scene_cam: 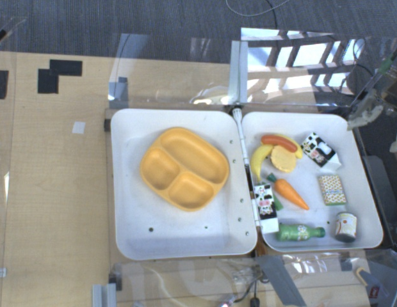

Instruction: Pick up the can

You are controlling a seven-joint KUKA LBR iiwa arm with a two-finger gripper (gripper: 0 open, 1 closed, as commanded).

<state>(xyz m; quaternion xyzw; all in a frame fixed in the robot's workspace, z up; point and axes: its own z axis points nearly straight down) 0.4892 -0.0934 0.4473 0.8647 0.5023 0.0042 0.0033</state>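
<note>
The can (345,226) is small and silver-grey with a dark band. It sits in the front right corner of the right bin (364,171), close to the bin's right wall. A green bottle (299,233) lies on its side just left of the can. A tan cracker box (331,189) rests a little behind the can.
The right bin also holds a carrot (291,194), a banana (259,160), a red sausage (280,142), a yellow round piece (283,161) and two cow-print cartons (318,149) (265,203). A yellow divided plate (184,168) lies in the left bin (131,222).
</note>
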